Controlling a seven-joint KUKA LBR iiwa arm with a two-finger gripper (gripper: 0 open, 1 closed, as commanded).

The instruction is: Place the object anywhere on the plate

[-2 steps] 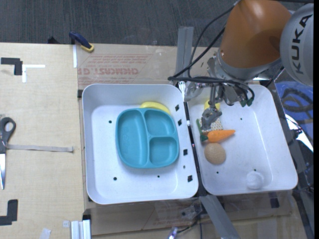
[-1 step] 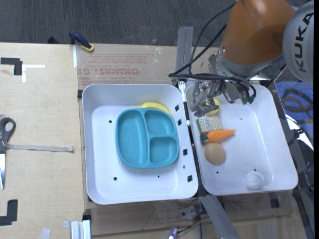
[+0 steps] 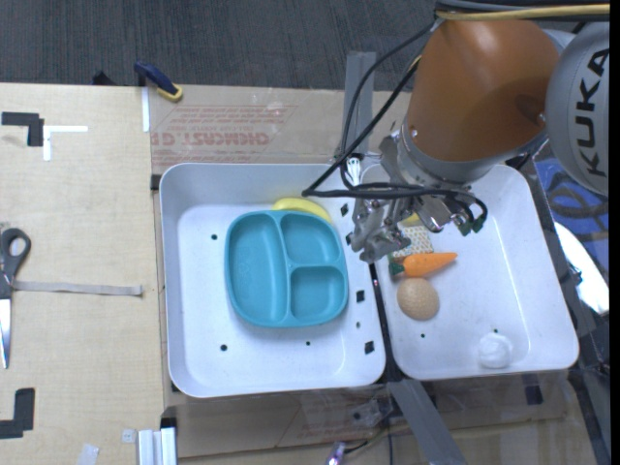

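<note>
A blue divided plate [image 3: 287, 267] lies in the left bin [image 3: 190, 298]. A yellow object [image 3: 302, 206] peeks out from behind the plate's far rim. In the right bin [image 3: 528, 269] an orange carrot [image 3: 431, 263] lies beside a tan egg-shaped object [image 3: 418, 299], and a small white lump [image 3: 495, 349] sits near the front right corner. My gripper [image 3: 374, 242] hangs low over the left side of the right bin, just left of the carrot and close to the wall between the bins. The wrist hides what lies under it.
The bulky orange wrist band [image 3: 480, 85] and its cables overhang the back of the right bin. A bit of green [image 3: 397, 267] shows beside the carrot's left end. Scissors [image 3: 10, 260] lie on the wooden bench at the far left.
</note>
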